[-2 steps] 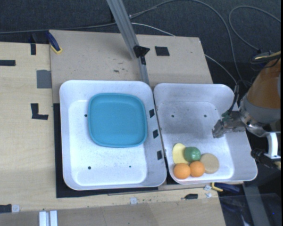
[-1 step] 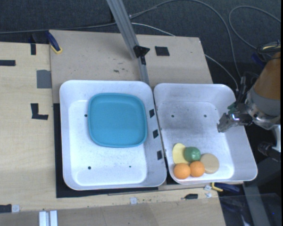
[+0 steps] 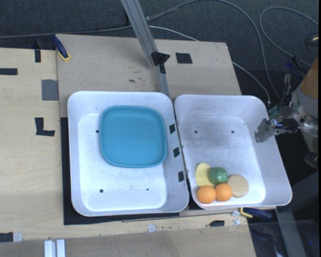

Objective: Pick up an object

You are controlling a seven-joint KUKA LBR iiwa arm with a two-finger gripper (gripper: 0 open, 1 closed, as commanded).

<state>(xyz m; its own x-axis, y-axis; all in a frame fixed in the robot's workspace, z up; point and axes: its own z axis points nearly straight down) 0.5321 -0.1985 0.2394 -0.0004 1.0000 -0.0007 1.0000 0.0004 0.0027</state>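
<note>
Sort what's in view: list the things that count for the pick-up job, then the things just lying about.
For the job:
gripper, at the right bin's right rim
right bin
yellow piece
green ball
two orange balls
beige disc

Just lying about:
left bin
blue plate in it
cables behind the bench
metal pole

Two white bins (image 3: 75, 143) side by side, wooden bench (image 3: 21, 133), slanted metal pole (image 3: 142, 23), cables (image 3: 246, 15)

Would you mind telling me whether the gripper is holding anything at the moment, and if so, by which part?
Nothing is held. The gripper sits at the right bin's right rim, apart from the small items clustered in its near corner.
</note>
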